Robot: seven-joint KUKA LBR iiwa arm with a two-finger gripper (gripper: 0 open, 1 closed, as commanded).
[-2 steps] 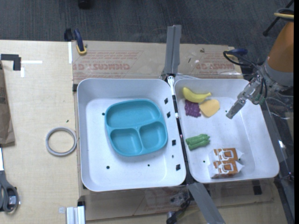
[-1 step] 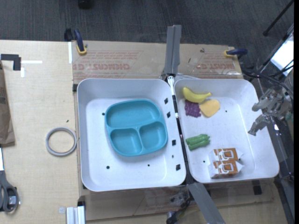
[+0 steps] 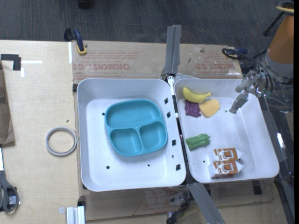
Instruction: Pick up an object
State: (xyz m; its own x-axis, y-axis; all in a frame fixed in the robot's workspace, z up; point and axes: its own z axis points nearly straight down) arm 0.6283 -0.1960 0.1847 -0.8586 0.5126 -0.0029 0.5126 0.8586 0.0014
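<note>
Banana (image 3: 195, 95), grapes (image 3: 191, 108), carton (image 3: 226, 162) in right bin (image 3: 261, 125)

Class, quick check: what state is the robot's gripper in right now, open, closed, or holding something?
Gripper: over the right bin's upper right; nothing seen between its fingers; open or closed cannot be told.

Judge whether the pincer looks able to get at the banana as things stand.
Probably yes. The pincer hangs over the right bin, with bare floor between it and the banana. Only the grapes and a yellow piece crowd it from below.

Grey arm (image 3: 280, 69), orange band (image 3: 285, 41), black cables, slim metal fingers (image 3: 237, 103).
</note>
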